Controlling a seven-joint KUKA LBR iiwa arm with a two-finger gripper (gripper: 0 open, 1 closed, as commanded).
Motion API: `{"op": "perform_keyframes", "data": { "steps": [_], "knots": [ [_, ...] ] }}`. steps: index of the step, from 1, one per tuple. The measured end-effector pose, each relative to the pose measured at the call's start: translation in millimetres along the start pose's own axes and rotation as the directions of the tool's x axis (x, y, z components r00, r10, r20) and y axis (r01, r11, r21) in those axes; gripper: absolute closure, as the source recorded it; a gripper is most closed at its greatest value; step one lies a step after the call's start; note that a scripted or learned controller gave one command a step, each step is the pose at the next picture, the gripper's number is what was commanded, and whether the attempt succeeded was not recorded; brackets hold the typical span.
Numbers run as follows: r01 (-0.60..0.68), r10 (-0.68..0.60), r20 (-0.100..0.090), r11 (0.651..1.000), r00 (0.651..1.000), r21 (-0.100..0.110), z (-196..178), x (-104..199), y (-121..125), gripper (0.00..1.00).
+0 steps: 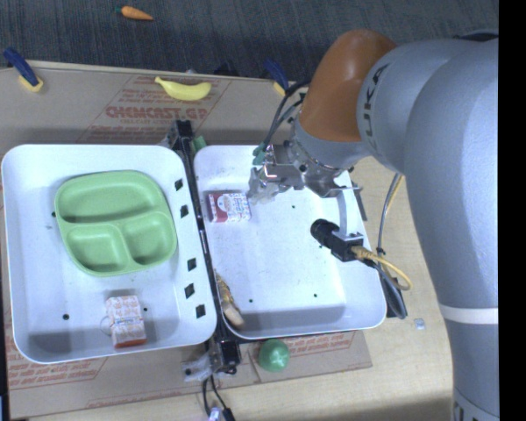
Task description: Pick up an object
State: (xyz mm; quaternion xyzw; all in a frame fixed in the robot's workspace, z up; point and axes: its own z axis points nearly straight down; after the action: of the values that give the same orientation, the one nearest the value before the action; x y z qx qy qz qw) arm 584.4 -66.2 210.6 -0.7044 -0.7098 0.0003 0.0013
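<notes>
Small red-and-white carton [227,207] lies on its side in the right bin [280,318], near the upper left corner, just left of the gripper [276,175]. Gripper hangs over the bin; its state cannot be made out, the wrist hides it. Left bin [22,235]: one green divided tray [116,222], one second small carton [124,320]. One yellow banana [184,87] and one green ball [273,354] lie outside the bins.

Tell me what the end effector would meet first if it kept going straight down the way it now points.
Probably the small red-and-white carton in the right bin, just left of the end effector. Depth is unclear from this slanted view; it might meet the bare bin floor beside the carton instead.
</notes>
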Motion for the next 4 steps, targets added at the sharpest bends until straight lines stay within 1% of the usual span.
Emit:
{"op": "perform_keyframes", "data": {
  "steps": [1,2,3,4],
  "knots": [
    [0.001,-0.001,0.000,1.000,1.000,0.002,-2,87,-60,1.00],
    [-0.001,0.001,0.002,1.000,1.000,0.002,-3,85,-60,0.00],
    [-0.005,0.005,0.002,1.000,1.000,-0.002,-32,18,-21,0.00],
    [-0.003,0.003,0.002,1.000,1.000,0.003,36,-29,-51,0.00]
  ]
}}
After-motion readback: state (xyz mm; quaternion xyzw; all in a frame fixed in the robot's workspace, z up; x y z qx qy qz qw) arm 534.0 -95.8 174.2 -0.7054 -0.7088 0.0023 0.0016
